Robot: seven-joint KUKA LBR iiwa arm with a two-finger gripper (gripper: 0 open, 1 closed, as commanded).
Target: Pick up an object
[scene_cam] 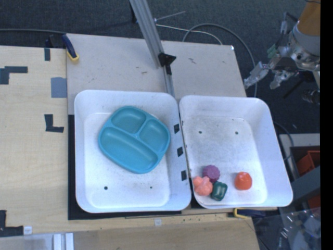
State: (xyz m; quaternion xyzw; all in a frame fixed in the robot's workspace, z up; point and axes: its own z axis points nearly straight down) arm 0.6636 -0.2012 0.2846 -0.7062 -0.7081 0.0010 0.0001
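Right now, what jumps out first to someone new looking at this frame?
The big blue divided plate lying in the left bin grabs the eye first. Next, four small toys cluster at the right bin's near edge: purple, orange-pink, dark green and red-orange. The gripper hangs beyond that bin's far right corner, nothing between its fingers.

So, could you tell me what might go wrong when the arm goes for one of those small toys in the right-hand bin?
1. The purple toy, pink toy and dark green toy are bunched together, so closing fingers may nudge or catch a neighbour.
2. They lie near the front wall of the right white bin, which could block a finger.
3. The gripper is outside the bin, so a misaligned descent is possible. The orange-red toy stands apart and looks safer.
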